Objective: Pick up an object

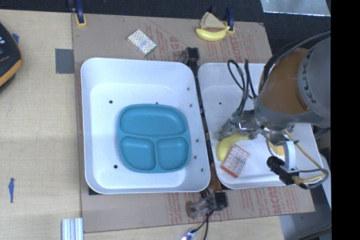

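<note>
Metal two-finger claw (235,125), grip state unclear, touching yellow rounded plastic fruit (225,147) in right white bin (216,82); fruit's long axis unclear.

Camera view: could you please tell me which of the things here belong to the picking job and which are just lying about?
Part of the job:
- gripper, low in the right bin
- yellow object beside it
- small printed packet

Just lying about:
- blue divided tray in the left bin
- banana behind the bins
- patterned packet on the cardboard
</note>
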Action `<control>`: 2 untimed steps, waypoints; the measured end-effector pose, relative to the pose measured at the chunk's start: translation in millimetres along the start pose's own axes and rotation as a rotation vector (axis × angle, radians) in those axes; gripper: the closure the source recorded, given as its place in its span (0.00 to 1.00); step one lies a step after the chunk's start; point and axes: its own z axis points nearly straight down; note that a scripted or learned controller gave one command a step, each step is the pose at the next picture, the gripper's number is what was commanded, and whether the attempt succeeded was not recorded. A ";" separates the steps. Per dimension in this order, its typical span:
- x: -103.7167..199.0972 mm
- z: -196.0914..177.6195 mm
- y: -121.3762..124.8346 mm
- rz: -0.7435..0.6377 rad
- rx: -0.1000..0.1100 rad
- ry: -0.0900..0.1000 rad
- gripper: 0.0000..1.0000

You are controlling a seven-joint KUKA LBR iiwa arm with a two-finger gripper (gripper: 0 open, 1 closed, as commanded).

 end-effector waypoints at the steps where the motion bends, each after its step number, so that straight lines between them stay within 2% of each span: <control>1: -29.5 -1.5 94.8 0.000 -0.004 -0.001 0.00; 2: 49.4 -101.2 33.9 0.000 -0.004 0.001 0.00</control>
